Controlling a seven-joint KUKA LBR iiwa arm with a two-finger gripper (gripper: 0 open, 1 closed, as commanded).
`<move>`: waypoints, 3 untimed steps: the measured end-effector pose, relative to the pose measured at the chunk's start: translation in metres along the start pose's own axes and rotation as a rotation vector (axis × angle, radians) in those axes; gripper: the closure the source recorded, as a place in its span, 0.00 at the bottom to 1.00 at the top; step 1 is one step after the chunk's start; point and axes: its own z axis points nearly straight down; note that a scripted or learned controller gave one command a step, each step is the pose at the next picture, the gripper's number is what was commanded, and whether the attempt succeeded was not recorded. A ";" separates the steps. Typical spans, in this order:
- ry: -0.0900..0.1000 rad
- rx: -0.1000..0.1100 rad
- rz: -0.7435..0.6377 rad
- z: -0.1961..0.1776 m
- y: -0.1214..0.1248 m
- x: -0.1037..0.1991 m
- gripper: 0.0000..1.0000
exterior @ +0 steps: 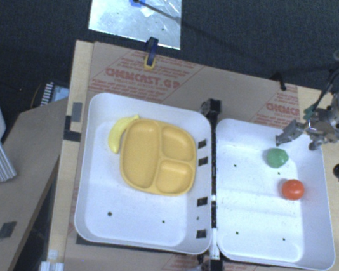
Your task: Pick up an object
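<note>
The claw [298, 139] hangs above the far right part of the right bin [248, 241], its two fingers spread wide with nothing between them, and its left fingertip is just above the green ball [276, 158]. The green ball lies in the right bin near its far wall, with an orange ball [292, 189] near it on the side towards the near rim; the left bin [89, 208] beside it holds a yellow divided plate [157, 157] with a banana [117, 132] touching the plate's left edge
</note>
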 end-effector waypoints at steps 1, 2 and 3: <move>0.000 0.004 0.003 0.056 -0.003 -0.009 0.00; 0.001 0.003 0.003 0.097 -0.002 -0.010 0.00; 0.000 0.001 0.001 0.130 -0.001 -0.010 0.00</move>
